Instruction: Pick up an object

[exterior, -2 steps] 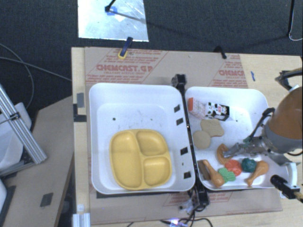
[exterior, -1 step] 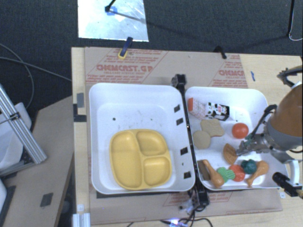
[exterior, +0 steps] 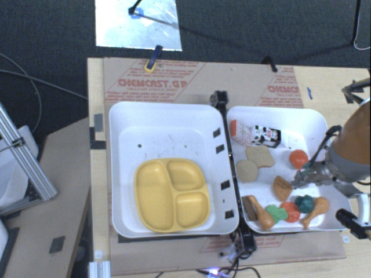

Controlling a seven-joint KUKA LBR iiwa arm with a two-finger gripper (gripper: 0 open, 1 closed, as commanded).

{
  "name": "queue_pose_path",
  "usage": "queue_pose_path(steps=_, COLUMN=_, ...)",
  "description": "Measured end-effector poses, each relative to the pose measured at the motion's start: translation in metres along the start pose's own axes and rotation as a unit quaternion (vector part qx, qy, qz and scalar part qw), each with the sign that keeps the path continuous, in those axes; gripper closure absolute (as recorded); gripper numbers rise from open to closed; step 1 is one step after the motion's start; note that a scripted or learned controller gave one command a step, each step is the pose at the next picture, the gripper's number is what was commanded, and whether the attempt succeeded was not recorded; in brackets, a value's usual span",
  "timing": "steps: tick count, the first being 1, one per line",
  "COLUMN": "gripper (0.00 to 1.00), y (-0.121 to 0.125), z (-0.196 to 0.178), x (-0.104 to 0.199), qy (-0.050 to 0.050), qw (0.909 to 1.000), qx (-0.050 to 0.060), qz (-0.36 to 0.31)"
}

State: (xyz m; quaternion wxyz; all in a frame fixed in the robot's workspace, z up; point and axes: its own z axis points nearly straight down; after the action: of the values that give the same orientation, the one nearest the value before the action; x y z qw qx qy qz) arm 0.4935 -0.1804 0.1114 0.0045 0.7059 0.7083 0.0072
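A: Starting left: sitting alone in the left bin (exterior: 124, 126), a yellow divided plate (exterior: 171, 193), probably just waiting as a drop spot. Crowding the right bin (exterior: 316, 120): milk carton (exterior: 255, 134), two tan cookies (exterior: 253, 162), red tomato (exterior: 298, 158), croissant (exterior: 282, 187), teal piece (exterior: 304, 202), drumstick (exterior: 315, 211).

B: Hovering low over the croissant and teal piece, gripper (exterior: 302, 180). Looking like lining up a grab. Can't tell if fingers are apart or together, too blurry.

A: Resting on brown cardboard (exterior: 174, 83) over the desk (exterior: 95, 91), dark carpet (exterior: 46, 28) beyond.
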Motion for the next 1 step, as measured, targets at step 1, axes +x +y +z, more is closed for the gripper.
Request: queue_pose_path(steps=1, gripper=1.00, y=0.0011, z=-0.0103, x=0.0001, qy=0.000, qw=1.0000, qx=-0.001, qz=0.000)
